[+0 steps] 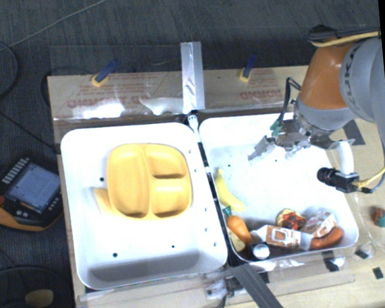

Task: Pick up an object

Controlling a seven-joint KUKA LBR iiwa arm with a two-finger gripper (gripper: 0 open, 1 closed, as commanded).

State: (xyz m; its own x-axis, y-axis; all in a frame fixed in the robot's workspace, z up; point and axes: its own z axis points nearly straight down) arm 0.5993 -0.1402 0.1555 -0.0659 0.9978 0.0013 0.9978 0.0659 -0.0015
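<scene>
Above the right bin (277, 189), beside dark carpet (8, 66), the end effector (268, 147) hangs released, grasping nothing.

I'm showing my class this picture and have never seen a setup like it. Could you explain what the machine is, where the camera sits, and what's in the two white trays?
One camera looks down at a slant on a bench. The grey and orange shape at right is a robot arm; its end effector hangs over the right bin with nothing between its fingers. That bin holds a banana, a carrot and a jumble of small toy foods along the near edge. The left bin holds a yellow divided tray.
</scene>
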